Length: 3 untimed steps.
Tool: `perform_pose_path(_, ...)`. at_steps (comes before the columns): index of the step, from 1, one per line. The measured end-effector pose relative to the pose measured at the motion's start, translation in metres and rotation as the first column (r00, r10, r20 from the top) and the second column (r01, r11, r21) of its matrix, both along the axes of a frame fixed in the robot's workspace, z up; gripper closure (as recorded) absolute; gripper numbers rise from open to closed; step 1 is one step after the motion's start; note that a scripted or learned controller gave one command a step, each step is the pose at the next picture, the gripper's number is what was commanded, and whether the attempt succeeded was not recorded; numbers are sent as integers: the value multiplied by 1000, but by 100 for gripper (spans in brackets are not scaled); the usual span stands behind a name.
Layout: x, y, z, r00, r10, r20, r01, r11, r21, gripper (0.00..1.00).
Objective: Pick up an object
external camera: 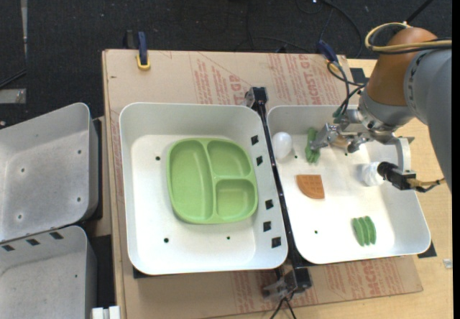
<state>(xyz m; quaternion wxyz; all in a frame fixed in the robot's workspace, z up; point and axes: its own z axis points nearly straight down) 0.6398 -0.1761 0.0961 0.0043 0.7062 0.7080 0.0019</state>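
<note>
- The surface (215,70) is a brown board, and it carries two shallow white bins side by side.
- Red printed writing (287,65) runs across the board in several places. It stands upside down in the camera view and is partly covered by the bins, so I cannot read the words with certainty.
- A clamp with a yellow jaw and a blue handle (143,52) sits on the far edge of the board.
- The left white bin (136,167) holds a light green plastic plate with three compartments (213,180), which lies flat near the middle.
- The right white bin (410,228) holds the loose things for the task.
- A white egg-shaped object (282,144) lies near the bin's left wall, at the far side.
- A dark green elongated object (313,146) lies just right of the egg-shaped one.
- A flat orange-brown wedge (311,186) lies nearer to the camera, in the left half of the bin.
- A light green ribbed object (364,230) lies towards the near right corner, well apart from the others.
- The grey arm with the orange band (402,73) reaches in from the right, and the claw (325,137) is low over the far part of the right bin, just beside the dark green elongated object.
- I cannot tell if the claw is wide or narrow, nor if it touches that object.
</note>
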Motion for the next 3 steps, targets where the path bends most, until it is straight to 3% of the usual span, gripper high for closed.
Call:
perform_pose_path(1,2,1,13,1000,2,5,-2,1000,1,100)
perform_pose_path(3,8,4,126,1000,1,-4,-1,1000,2,100)
